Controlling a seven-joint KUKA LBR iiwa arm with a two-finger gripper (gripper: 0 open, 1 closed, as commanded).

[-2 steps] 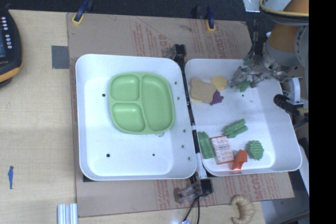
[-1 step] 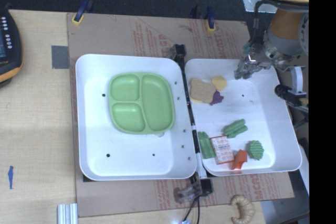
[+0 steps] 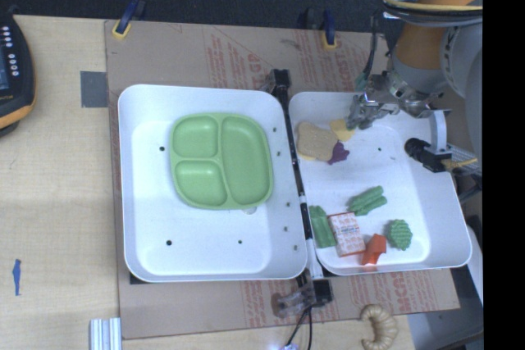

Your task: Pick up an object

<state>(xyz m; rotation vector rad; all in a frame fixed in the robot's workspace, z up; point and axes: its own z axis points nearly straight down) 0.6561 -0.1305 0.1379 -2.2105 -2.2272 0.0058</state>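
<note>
two white bins on printed cardboard; its red lettering is too faint to read. left bin (image 3: 148,242): a green divided plate (image 3: 221,160). right bin (image 3: 435,217): tan slice (image 3: 312,140), yellow piece (image 3: 340,129), purple piece (image 3: 337,152), green pods (image 3: 367,200), red-and-white packet (image 3: 347,233) with illegible print. gripper (image 3: 361,117) hangs over the yellow piece; grip state cannot be told.

Gripper (image 3: 362,115) low over the right bin (image 3: 426,201) — beside a yellow piece (image 3: 340,129).

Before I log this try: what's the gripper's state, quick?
Gripper: low over the right bin's far corner, by a yellow piece; open or shut cannot be told.
</note>
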